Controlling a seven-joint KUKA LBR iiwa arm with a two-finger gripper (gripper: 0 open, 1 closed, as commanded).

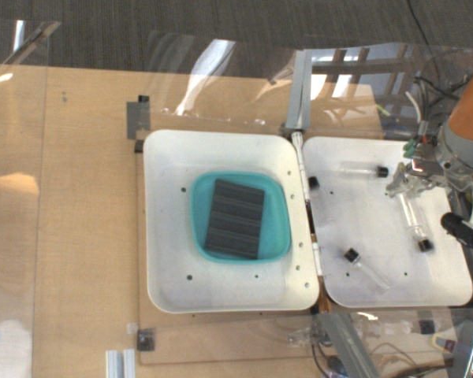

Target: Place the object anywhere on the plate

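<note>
The dark grey ribbed block [235,218] is already lying flat on the teal plate [199,203], a bit tilted relative to the plate's edges and well inside the rim. Going by that, the placing part looks done, assuming the block is the object meant.

Handling-wise it reads as a flat slab with grooves running across it. It's probably rubber or dense foam, so likely light and not fragile, and the matte ribbed top shouldn't be slippery. If it ever needs another pick, the best bet is squeezing across the two long edges near the middle. It's low, so the pincer would have to come almost down to the plate to get any bite, and the plate's raised lip could get in the way near the ends.

The plate sits roughly centred in the left bin [165,266]. The right bin [449,286] holds a few clear tubes with black caps, one [359,169] near the far side, one [415,220] toward the right and one [370,272] near the front.

The pincer [406,181] hangs over that right bin, just above the upper end of the right-hand tube and well apart from the block. Honestly can't tell if it's apart or together, or touching that tube. The arm [469,116] comes in over the desk [71,211] from the right.
</note>
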